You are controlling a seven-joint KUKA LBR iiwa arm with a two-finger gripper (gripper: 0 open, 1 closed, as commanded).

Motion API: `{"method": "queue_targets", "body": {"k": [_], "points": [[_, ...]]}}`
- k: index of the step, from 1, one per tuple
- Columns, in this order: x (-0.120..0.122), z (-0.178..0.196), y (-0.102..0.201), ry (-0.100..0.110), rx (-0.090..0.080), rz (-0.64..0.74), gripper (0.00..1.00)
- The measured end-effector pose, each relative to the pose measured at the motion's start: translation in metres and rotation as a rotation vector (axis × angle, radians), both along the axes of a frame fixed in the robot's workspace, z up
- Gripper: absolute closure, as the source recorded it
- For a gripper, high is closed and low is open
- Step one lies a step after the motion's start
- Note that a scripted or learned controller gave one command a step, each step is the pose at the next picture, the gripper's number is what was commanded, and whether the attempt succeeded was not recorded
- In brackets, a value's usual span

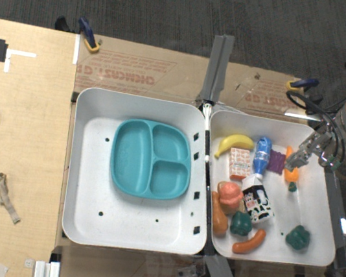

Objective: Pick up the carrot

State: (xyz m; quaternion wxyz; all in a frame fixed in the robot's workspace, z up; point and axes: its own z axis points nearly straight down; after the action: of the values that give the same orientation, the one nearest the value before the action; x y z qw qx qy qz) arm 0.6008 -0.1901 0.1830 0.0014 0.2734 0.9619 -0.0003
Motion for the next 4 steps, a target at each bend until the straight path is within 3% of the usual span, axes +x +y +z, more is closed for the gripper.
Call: {"method": "queue_targets", "body": {"k": [1, 2, 3, 4], "points": [[-0.006, 0.05, 0.083, -0.001, 0.001, 0.049, 1.0], [0.0, 0.034, 0.106, 0.001, 0.0, 0.33, 1.0], [-0.041, -0.068, 0.002, 0.001, 0.0, 0.267, 1.0], [-0.04, -0.067, 0.002, 0.0, 0.0, 0.268, 0.0]]}}
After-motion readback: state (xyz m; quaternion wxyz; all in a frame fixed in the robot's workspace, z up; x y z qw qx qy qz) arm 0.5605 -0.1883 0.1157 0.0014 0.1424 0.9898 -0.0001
